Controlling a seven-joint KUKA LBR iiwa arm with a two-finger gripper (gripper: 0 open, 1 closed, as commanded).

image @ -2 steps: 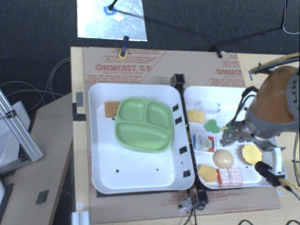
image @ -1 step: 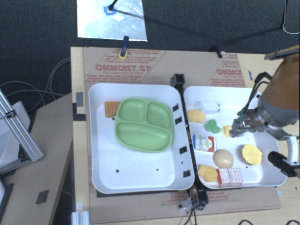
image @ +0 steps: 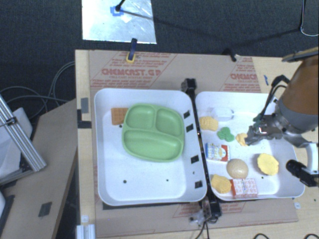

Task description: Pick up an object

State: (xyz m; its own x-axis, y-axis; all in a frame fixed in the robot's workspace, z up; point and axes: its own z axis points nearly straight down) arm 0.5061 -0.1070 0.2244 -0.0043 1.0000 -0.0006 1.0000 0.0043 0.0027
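Two shallow white bins sit side by side on the bench, and we see the grey arm with its orange band reaching in from the right over the right bin. Its gripper hangs low above that bin's middle, just beside a small yellow piece; we cannot tell whether the claw is released or clenched, and nothing shows between it.

Around it lie the things on offer: a green toy near the bin's centre, a pale yellow item toward the divider, a small printed carton, a tan egg-shaped object, a round yellow piece nearer the right wall, and along the front edge a yellow chunk touching a red-and-white box.

We find the left bin bearing a green divided plate, with an orange cracker-like square tucked at the plate's left rim.
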